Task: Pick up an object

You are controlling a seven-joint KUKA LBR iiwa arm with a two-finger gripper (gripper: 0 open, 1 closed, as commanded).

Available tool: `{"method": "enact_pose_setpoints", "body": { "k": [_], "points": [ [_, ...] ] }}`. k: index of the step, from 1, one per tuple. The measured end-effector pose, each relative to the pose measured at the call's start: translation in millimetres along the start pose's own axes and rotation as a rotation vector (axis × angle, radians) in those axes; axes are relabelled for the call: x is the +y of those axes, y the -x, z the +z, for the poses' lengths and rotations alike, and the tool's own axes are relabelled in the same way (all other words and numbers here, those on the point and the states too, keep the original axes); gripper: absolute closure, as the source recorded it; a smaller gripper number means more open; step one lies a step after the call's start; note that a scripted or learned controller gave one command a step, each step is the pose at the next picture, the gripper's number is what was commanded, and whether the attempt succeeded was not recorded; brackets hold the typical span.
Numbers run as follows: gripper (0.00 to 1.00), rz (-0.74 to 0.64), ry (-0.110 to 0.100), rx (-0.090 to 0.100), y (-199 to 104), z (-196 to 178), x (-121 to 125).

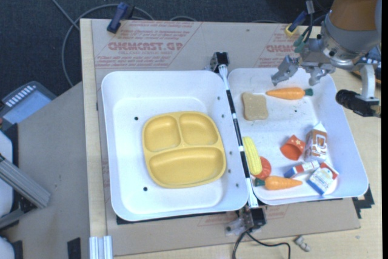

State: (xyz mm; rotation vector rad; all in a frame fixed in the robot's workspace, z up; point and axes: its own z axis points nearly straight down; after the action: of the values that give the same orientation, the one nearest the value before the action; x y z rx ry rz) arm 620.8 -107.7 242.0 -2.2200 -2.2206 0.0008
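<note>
My gripper [301, 74] hangs over the far end of the right bin [345, 130], its two fingers spread apart with nothing between them. Just below it lies an orange carrot [286, 93] with a green tip. A tan slice of bread [255, 107] lies to the carrot's left. Nearer the front sit a corn cob [251, 154], a second carrot [281, 182], a small orange cup [293, 147], a milk carton [316, 144] and other small packets [321, 179].
The left bin [121, 130] holds a yellow divided tray [182, 148]. A black clip [219, 60] joins the bins at the back. A blue clamp [117, 16] rests on the board's far left corner.
</note>
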Motion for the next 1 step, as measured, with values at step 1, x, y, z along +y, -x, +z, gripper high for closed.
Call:
{"method": "enact_pose_setpoints", "body": {
  "k": [1],
  "points": [
    [0.00,0.001,-0.002,0.000,-1.5,103.7,-47.6]
  ]
}}
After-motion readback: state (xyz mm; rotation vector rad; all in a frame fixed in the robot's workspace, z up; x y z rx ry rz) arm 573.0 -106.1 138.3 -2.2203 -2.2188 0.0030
